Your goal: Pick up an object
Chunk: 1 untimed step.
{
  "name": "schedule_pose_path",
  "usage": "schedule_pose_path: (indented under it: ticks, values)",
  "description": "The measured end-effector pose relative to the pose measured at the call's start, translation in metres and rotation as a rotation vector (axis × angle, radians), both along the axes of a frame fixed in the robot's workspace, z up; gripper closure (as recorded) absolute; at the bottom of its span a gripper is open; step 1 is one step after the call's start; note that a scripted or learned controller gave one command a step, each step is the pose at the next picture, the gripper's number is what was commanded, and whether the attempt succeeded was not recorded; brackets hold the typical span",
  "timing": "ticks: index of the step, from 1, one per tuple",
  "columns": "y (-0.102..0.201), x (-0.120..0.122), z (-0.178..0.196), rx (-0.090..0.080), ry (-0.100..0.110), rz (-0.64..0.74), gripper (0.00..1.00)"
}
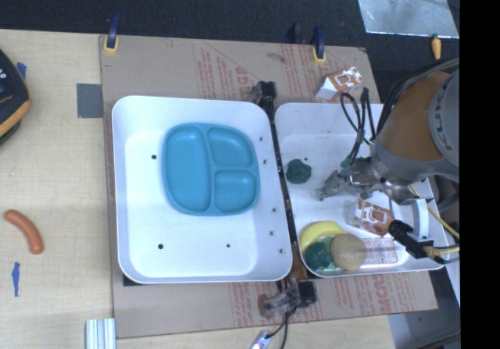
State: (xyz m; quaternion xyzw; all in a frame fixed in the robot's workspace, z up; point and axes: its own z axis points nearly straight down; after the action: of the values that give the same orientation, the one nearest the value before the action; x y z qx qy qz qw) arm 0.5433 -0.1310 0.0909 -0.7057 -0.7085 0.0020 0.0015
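Note:
In the right bin [312, 125], my gripper [333, 185] hangs low over the floor near the middle, reaching in from the right. A dark green lump [298, 172] lies just to its left, a small gap away. To the gripper's lower right lies an orange-and-white packet [373, 217]. At the bin's front sit a yellow piece [319, 231], a green piece [317, 258] and a tan round object [348, 252], all bunched together. Nothing is visibly held by the gripper.
The left bin [133, 183] holds a blue divided plate [211, 168]. A small packet [341, 83] lies on the cardboard behind the right bin. A sausage-shaped toy [25, 230] rests on the bench at far left. Black cables [355, 117] trail from the arm over the right bin.

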Motion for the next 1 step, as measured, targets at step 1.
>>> schedule_pose_path:
  ticks: [1]
  values:
    - [-0.0059,-0.0425,0.0005,0.001,-0.002,0.001,0.0]
